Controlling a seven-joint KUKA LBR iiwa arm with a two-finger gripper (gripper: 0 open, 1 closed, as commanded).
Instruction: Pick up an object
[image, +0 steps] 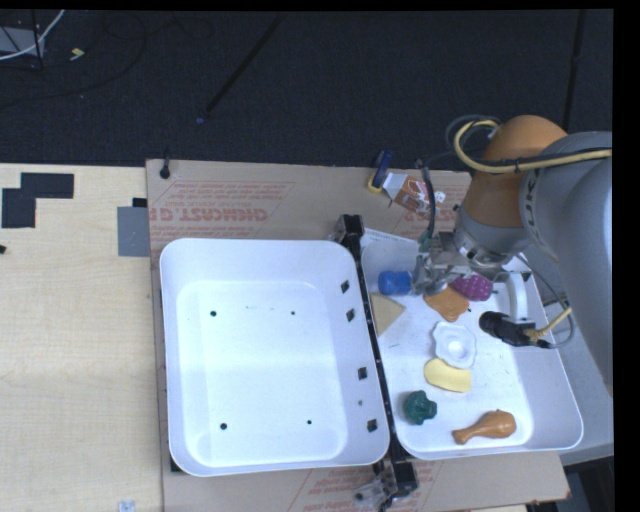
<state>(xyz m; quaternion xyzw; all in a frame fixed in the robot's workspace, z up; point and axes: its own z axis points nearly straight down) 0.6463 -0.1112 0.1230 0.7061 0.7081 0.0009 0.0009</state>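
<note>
**White bins side by side, gripper low at the far end of the right one**

Nearest you, in the right bin (548, 392), an orange-brown drumstick (485, 427) lies by the near wall, with a dark green lump (420, 406) to its left. Just beyond them sits a yellow piece (447, 376), close against a white fried egg (454, 345) behind it. A tan wedge (388, 312) lies by the bin's left wall. Farther back, an orange block (446, 303), a purple piece (474, 288) and a blue piece (393, 283) are gathered close together. The gripper (437, 270) is down among these three, right at the far edge of the orange block. You cannot tell whether it is spread or closed, nor whether it grips anything. The left bin (200, 300) stands just beside the right one, their rims meeting. Both rest on a cardboard sheet (250, 205) laid on the pale wooden desk (70, 350). Beyond the right bin's far rim you see a small printed packet (407, 192), and behind that a dark floor (300, 80).
</note>
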